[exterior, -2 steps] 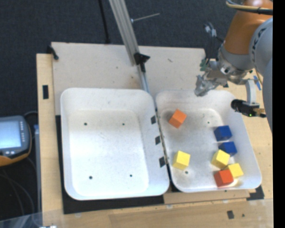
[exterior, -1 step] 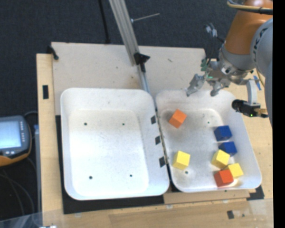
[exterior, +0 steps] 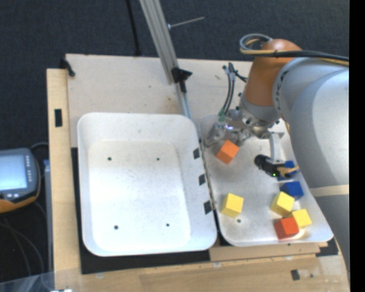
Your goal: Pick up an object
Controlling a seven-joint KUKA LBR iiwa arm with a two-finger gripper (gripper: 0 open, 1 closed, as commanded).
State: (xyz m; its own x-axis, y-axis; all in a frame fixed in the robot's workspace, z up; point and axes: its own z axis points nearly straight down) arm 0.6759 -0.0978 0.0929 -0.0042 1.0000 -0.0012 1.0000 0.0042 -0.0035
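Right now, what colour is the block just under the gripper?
Orange: the block sits just below the gripper, clearest in the camera view.

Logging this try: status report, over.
Gripper low over right white bin, at orange block; grasp unconfirmed. Yellow blocks, blue block, red-orange block lie apart.

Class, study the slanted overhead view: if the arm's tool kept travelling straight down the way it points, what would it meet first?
Most likely the orange cube directly under the tool, in the right white bin; the gap between them is unclear.
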